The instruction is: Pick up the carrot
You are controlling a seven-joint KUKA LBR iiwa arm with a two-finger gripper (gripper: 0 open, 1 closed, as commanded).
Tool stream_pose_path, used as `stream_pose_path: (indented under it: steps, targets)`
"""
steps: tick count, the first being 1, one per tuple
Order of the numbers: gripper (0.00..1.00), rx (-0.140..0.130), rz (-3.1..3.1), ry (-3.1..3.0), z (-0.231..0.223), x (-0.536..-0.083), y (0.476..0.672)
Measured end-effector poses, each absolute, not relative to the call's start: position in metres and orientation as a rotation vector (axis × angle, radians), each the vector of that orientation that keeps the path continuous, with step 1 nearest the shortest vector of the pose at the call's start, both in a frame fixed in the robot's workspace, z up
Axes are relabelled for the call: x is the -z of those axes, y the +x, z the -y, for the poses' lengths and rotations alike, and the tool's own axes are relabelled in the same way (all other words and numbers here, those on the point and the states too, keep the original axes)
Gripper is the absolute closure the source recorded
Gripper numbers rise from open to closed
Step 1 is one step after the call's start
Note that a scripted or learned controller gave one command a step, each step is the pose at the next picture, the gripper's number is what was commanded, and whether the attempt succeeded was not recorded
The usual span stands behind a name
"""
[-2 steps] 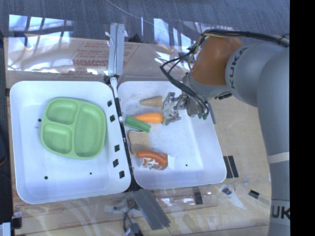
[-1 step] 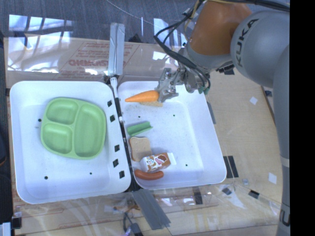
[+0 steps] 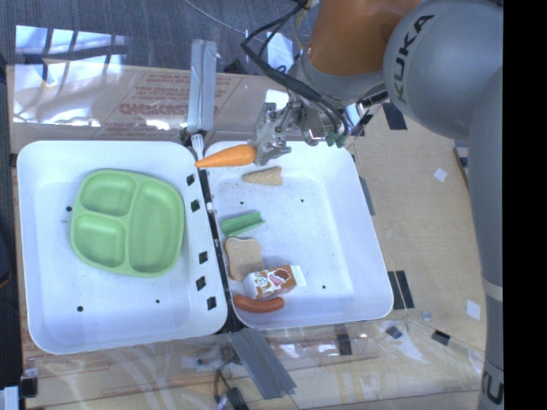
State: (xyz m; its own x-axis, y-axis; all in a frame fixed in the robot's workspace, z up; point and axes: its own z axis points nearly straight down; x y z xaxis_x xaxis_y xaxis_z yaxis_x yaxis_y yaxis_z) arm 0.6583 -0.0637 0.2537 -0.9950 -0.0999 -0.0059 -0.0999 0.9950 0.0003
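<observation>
You had the silver two-finger gripper point(image 3: 267, 148) pinching the thick end of the smooth orange tapered carrot point(image 3: 226, 156), which sat at the far left corner of the right shallow white plastic bin point(image 3: 363, 229), tip over the divider w/ the left bin. Prob light, stiff, a bit slick; thick end gave the best hold. Near it lay a beige bread-like wedge point(image 3: 262, 176).

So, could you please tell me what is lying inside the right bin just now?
Inside the right bin lie a pale bread piece, a green strip, a toast slice, a packet and a sausage. The carrot, at the gripper, crosses its top-left corner and hides the rim there.
</observation>
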Motion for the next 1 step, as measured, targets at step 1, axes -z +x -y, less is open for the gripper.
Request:
stream_pose_path:
  steps: [1]
  targets:
    - [1.0, -0.001, -3.047, -0.762, 0.0176, -0.2529, 0.6571]
